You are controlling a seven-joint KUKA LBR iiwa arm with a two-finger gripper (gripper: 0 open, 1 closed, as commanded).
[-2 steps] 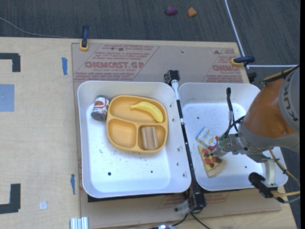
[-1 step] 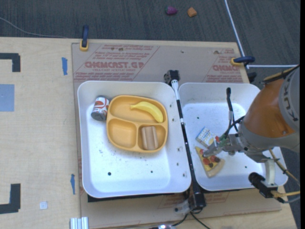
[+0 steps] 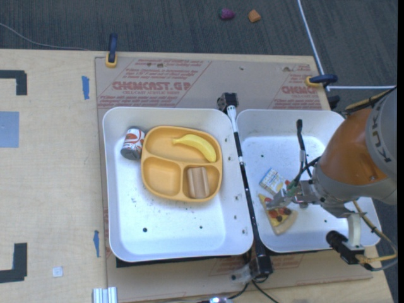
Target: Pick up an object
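Camera view: gripper low in right bin, fingers narrowly apart just above pizza slice, small carton beside it; nothing visibly clamped, so pick judged unfinished, closing and lift remain.

Divided plate sat in left bin, banana in it, can left; pizza slice in right bin.
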